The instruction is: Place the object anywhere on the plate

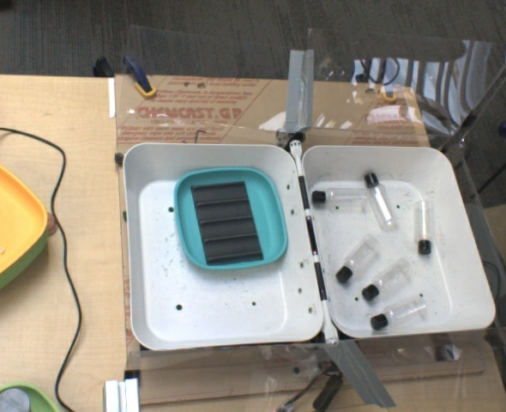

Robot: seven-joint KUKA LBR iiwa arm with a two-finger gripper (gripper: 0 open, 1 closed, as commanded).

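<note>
A teal square plate lies in the left bin, toward its back. On the plate rests a dark ribbed rectangular block. The right bin holds several clear plastic vials with black caps: one near the back, one at the left by the divider, one at the right wall, and others near the front.
Cardboard sheet lies behind the bins with a metal post standing at the divider. Yellow and green dishes sit at the left on the wooden table, with a black cable running past them.
</note>
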